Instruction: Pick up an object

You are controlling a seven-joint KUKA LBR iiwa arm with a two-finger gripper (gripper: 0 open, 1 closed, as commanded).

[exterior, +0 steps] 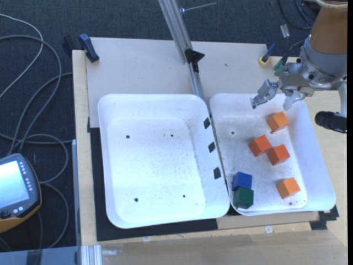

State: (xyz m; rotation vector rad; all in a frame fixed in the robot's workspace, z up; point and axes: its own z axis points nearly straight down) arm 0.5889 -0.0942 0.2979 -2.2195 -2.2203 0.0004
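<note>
The right bin holds several orange cubes: one at the upper right, two touching in the middle, and one near the front. A blue cube and a green cube sit together at the bin's front left corner. My gripper hangs over the far end of the right bin, just above and behind the upper orange cube. Its fingers are spread apart with nothing between them.
The left bin lies beside the right one, with a slanted metal pole rising behind their shared edge. Blue clamps hold the bench board. A handheld screen lies at the far left, off the bench.
</note>
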